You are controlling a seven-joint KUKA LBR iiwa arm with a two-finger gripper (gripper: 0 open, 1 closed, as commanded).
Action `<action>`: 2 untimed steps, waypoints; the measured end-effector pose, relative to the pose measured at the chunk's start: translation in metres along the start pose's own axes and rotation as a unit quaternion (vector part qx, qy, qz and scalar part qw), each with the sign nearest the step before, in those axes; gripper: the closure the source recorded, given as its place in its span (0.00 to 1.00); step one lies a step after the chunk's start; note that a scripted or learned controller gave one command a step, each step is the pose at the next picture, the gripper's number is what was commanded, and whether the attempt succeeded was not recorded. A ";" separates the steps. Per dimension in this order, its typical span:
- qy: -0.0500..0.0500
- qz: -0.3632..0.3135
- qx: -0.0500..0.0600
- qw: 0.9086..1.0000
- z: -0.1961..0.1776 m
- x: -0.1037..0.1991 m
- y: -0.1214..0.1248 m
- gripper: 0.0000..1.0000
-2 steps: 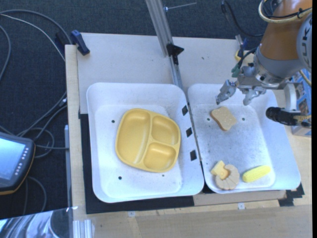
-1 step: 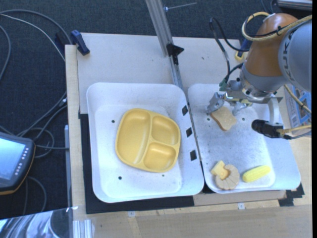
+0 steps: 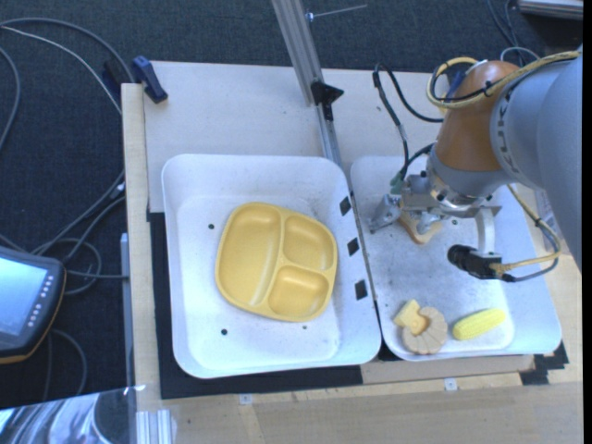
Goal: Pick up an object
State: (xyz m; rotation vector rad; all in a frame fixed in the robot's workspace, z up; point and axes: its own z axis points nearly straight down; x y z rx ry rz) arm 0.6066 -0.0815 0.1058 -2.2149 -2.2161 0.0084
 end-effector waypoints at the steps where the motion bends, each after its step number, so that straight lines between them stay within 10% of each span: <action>1: 0.000 0.000 -0.005 1.000 -0.016 0.000 0.003 1.00; 2: -0.002 0.000 -0.009 1.000 -0.078 -0.007 0.002 1.00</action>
